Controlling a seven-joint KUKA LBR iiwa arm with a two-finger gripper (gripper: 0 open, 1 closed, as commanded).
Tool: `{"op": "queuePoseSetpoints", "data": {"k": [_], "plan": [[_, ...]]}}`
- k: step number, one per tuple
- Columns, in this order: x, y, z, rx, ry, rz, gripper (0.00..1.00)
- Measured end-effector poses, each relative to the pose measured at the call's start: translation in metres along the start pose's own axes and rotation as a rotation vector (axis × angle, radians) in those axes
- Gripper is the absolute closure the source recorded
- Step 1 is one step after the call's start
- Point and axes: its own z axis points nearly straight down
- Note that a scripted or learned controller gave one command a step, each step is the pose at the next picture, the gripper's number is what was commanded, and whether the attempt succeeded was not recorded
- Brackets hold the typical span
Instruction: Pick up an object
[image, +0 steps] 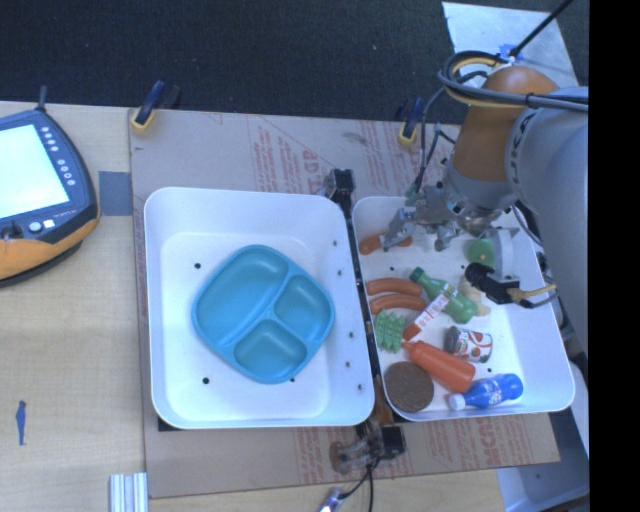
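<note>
At the near edge of the right bin (556, 385), a blue bottle (487, 391) lies on its side just beside a brown round cookie (408, 386), with an orange carrot (441, 365) and a small red-and-white can (470, 343) touching or close behind them. A little further in, a green leafy piece (389, 329), two sausages (396, 294) and a green bottle (440, 295) crowd the bin's middle. In the left bin (160, 300), a blue divided plate (264, 313) sits alone, well apart from all this.

At the far end of the right bin my hand (432, 226) hovers low over the back corner, near a small orange piece (371, 243) by the dividing wall. I cannot tell whether it is released or clenched; nothing visibly sits in it, and I judge no object picked up yet.

The step in hand looks like the approach: I am over the bin but not committed to one item. The next move calls for choosing a target that stands clear of its neighbours; the orange piece at the back seems the nearest candidate, while the middle cluster risks a pinch on two things at once. I would need to centre over it, then descend without striking the bin wall.

Beyond the bins, a tablet (35, 185) rests on the worktop (70, 350) at far left.
</note>
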Motion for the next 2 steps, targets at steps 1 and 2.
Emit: {"op": "queuePoseSetpoints", "data": {"k": [1,2], "plan": [[-0.001,0.0,-0.0104,0.0,0.0,0.0,1.0],[-0.001,-0.0001,-0.0102,0.0,-0.001,-0.001,0.0]]}}
